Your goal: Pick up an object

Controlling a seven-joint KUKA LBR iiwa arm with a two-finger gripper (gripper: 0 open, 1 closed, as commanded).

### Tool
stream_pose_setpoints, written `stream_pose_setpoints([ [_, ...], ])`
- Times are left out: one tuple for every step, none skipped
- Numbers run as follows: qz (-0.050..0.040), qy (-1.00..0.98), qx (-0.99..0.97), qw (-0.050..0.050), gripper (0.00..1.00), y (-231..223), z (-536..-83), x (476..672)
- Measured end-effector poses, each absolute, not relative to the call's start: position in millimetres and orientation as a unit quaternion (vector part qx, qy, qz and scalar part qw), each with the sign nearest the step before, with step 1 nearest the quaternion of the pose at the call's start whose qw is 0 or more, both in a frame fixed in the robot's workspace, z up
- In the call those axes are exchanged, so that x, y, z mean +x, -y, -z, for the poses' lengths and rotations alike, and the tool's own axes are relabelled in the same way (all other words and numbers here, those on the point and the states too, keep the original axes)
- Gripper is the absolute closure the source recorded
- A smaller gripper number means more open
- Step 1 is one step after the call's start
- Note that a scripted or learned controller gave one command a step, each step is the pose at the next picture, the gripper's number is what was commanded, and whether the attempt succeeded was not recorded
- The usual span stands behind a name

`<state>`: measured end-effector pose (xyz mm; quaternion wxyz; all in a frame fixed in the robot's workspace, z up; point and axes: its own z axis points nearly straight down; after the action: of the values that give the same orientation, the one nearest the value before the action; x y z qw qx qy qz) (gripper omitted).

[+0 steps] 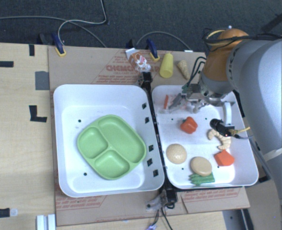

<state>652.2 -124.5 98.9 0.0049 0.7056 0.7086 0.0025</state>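
Camera view: my gripper hangs low over the far end of the right bin, near a thin orange stick; whether it is open or closed I cannot tell. An orange block lies just below. A green divided plate sits in the left bin.
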Motion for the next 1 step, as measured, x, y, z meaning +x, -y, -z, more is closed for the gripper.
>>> stream_pose_setpoints([
  [-0.0002,-0.707,0.707,0.002,0.00,113.9,-86.4,591.4],
])
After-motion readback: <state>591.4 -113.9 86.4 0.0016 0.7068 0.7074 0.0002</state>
